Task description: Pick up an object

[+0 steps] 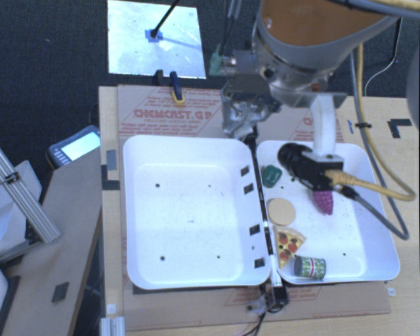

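Hovering at the far-left corner of the right bin (364,230), gripper (244,125), state impossible to tell, pizza slice (289,243), green can (309,267) by its near edge

Bench fittings around the left bin (190,216)
The right bin (367,243) touches its right edge; printed cardboard (170,113) lies beneath; 1 yellow clamp (177,94) and a shiny plate (154,36) sit beyond; a lit-screen device (77,147) sits left.

Grey arm (295,49) filled the top right of frame, big, close to camera. An orange band (308,20) sat at the top edge, wrist (289,79) just below it, angled down toward frame left. The jaws hung under the wrist at upper centre, pointing downward, metal parts blurred. Arm cropped by the top edge of frame.
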`<action>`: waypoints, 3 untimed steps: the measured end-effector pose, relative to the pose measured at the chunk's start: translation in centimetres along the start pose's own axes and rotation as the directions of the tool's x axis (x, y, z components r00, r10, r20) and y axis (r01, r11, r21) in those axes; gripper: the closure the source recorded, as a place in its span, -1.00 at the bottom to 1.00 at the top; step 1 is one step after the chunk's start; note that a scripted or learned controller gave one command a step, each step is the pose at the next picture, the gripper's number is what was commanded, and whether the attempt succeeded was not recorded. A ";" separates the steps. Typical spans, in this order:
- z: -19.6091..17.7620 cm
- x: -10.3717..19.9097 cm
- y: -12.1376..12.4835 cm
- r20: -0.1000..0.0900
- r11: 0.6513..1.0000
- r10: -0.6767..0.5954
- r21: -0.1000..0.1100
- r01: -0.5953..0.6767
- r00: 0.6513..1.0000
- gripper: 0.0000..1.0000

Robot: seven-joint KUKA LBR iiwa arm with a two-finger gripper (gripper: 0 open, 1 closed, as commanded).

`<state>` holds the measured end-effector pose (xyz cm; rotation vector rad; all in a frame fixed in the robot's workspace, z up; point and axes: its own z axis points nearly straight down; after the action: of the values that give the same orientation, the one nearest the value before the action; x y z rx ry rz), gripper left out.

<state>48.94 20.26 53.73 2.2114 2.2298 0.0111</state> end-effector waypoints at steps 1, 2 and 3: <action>4.8 3.3 2.7 0.005 1.000 0.001 0.008 -0.001 1.000 1.00; 0.0 2.1 3.7 0.002 1.000 0.008 0.000 -0.008 1.000 1.00; 0.2 2.1 3.7 0.003 1.000 0.006 0.004 -0.006 1.000 -1.00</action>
<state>52.59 22.43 53.51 2.2190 2.2234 0.0031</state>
